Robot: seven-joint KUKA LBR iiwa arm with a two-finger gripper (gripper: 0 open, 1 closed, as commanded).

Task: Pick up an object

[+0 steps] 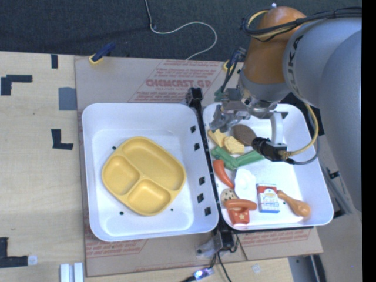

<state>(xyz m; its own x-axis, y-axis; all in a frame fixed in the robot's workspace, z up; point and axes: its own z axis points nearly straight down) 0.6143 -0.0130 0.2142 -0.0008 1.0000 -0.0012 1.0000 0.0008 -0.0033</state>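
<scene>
My gripper [230, 120] hangs low over the far left part of the right bin [314, 184], just above a heap of toy food. Under and beside it lie yellow cheese-like pieces [226, 141], a brown round piece [245, 134] and a green bean pod [238, 158]. Further forward are an orange carrot [222, 173], a white piece [245, 180], a cookie [227, 195], a red piece [239, 212], a small red and white carton [268, 197] and a drumstick [294, 202]. I see nothing between the fingers.
The left bin [100, 128] holds a yellow divided plate [143, 174]. Black clips [204, 157] line the wall between the two bins. The arm's orange band [276, 40] and grey body cover the right bin's far right side. A white cable [176, 28] lies beyond the bins.
</scene>
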